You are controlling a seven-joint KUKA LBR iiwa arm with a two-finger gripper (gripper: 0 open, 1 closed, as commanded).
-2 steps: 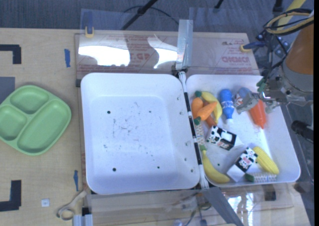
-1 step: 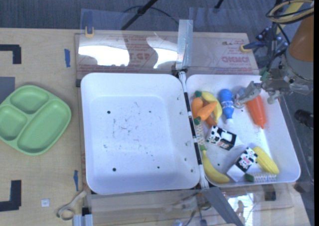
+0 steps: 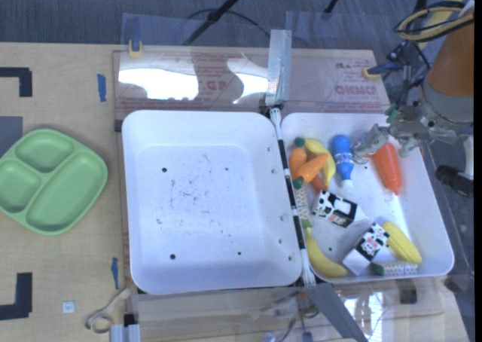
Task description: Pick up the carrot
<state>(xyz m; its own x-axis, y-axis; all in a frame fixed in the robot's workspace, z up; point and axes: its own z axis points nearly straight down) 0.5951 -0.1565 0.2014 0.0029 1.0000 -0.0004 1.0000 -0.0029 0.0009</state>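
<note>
Fingers point(image 3: 392, 135) sit at the far right of the right bin point(image 3: 440, 246), low over its far wall; can't tell if they're spread or pressed together, the metal parts there are too cluttered to read. Carrot point(image 3: 388, 167) is right below them, lying roughly lengthwise far-to-near with its thick end up at the fingers and its tip pointing near; whether anything actually touches it can't be made out. Grey wrist and the orange band point(image 3: 459, 69) come in from the right edge, with yellow and black cables looped above. Left of the carrot, a blue bottle point(image 3: 343, 154) lies near the far wall. Further left, against the divider, a cluster of orange and yellow toy food point(image 3: 310, 161). Near of that, a black-and-white cow-print carton point(image 3: 332, 208), and a second one point(image 3: 371, 243) closer to the near wall. Two bananas: one point(image 3: 324, 256) curving along the near left corner, another point(image 3: 401, 241) to the right of the second carton. Left bin point(image 3: 203, 182) has a scuffed white floor. On the counter point(image 3: 53, 273), well left of both bins, a green divided plate point(image 3: 50, 180). Blue tape marks point(image 3: 101, 86) on the counter beside the left bin.
</note>
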